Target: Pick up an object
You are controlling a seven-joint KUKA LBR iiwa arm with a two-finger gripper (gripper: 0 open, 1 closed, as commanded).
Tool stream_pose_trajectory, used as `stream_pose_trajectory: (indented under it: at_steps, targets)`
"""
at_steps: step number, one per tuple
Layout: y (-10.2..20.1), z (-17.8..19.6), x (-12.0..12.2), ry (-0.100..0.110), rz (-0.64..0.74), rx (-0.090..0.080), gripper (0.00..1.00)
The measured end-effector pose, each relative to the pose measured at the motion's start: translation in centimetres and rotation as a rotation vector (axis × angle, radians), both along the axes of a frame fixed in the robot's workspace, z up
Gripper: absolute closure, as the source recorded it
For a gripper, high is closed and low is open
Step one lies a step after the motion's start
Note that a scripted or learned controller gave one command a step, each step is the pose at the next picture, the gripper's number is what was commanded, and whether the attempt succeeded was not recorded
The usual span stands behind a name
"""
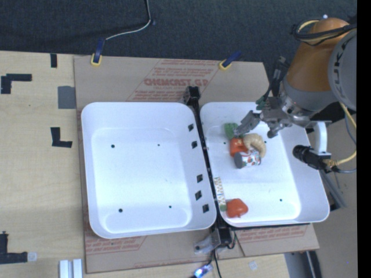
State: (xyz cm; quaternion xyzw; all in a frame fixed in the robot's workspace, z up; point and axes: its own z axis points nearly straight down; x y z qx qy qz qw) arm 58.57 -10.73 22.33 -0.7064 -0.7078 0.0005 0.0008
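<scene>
In the right bin (290, 207) lies a small heap of objects: a green piece (231, 129), an orange-red piece (237, 147), a tan curved piece (255, 142) and a small grey can-like item (246, 159). A separate orange-red object (236, 208) rests near the bin's front left corner. My gripper (260, 125) hovers just above and to the right of the heap, its fingers spread apart with nothing between them.
The left bin (139, 167) sits beside the right one, joined by a black divider with clips (200, 155). A narrow patterned strip (218, 189) lies along the right bin's left wall. Brown cardboard (174, 80) underlies both bins.
</scene>
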Motion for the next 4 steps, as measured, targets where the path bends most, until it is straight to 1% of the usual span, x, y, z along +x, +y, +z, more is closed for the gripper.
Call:
stream_pose_trajectory:
  at_steps: [1,2,3,4]
  targets:
    - [-2.3,-11.1,2.2,0.008,-0.002,-0.001,0.0]
    - [1.0,-14.0,0.9,-0.001,0.001,-0.002,0.0]
    - [-7.1,-12.1,1.2,-0.002,-0.006,-0.004,0.0]
    - [-9.1,-13.6,0.7,-0.008,0.0,-0.002,0.0]
